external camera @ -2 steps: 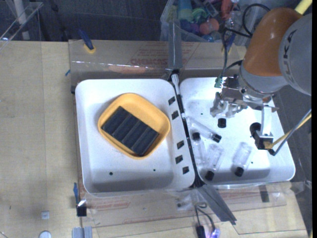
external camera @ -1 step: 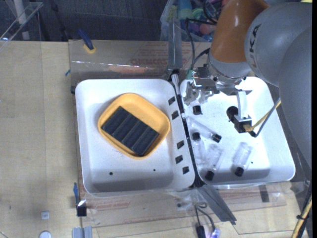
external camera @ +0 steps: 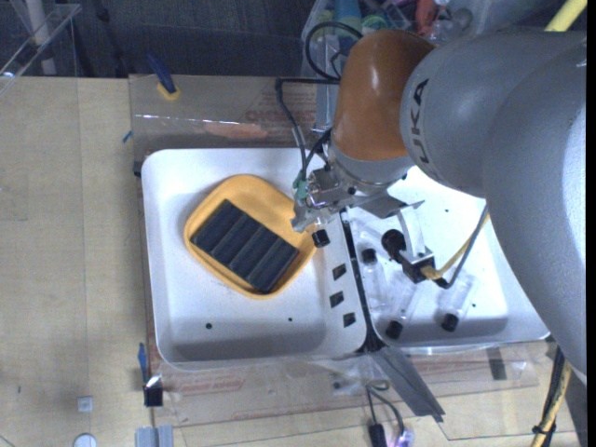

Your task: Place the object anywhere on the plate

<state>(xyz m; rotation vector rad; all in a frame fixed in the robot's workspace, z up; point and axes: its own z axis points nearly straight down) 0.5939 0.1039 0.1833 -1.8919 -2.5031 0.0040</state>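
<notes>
Beside the yellow plate [external camera: 250, 236] hangs the tool [external camera: 312, 214] — grip impossible to tell.

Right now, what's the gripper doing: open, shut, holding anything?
Gripper: cannot be told; it sits at the right edge of the yellow plate, under the wrist.

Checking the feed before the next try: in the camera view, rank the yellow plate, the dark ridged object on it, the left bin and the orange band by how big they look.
1. left bin
2. yellow plate
3. dark ridged object

The orange band sits nearer the camera, so I won't rank it against the plate.
</notes>
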